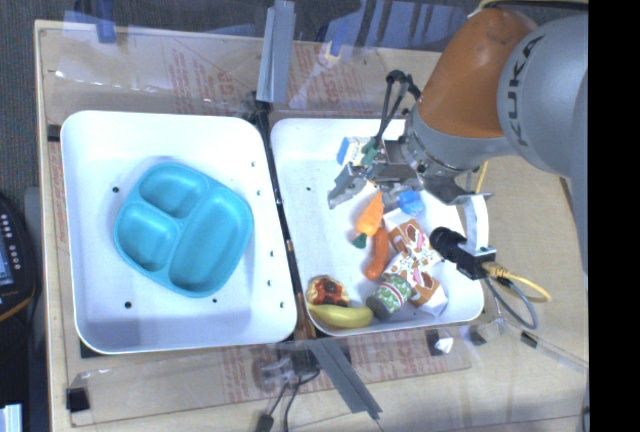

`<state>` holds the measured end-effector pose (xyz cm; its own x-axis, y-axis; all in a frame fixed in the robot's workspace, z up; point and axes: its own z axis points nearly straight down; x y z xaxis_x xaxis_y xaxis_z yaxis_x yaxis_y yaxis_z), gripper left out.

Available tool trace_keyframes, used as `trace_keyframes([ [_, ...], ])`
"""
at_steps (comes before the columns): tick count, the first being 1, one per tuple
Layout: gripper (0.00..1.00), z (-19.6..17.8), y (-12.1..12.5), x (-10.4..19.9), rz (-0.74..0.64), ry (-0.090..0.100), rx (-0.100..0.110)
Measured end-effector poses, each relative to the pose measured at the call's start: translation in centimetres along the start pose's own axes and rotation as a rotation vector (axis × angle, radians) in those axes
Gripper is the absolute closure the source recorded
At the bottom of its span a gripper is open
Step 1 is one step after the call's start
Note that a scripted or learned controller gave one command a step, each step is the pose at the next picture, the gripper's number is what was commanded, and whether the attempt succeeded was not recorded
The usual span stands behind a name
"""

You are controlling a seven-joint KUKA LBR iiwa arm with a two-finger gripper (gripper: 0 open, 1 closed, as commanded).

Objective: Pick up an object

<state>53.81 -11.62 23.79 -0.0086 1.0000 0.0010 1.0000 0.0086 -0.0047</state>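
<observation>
My arm (520,80) reaches in from the right, bent low. My gripper (345,188) points left, and its fingers (340,195) are spread apart, nothing between them.

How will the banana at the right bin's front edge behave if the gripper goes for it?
The banana looks like smooth moulded plastic, so probably stiff, light and a bit slippery. Its curved shape may pivot or slide if nudged off centre. It lies against the right bin front wall and beside a small can, so finger room looks tight.
</observation>
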Motion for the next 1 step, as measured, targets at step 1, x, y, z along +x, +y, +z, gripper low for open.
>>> trace_keyframes([
  [1, 0.00, 14.71, -0.29, -1.34, 0.001, -0.001, -0.002],
])
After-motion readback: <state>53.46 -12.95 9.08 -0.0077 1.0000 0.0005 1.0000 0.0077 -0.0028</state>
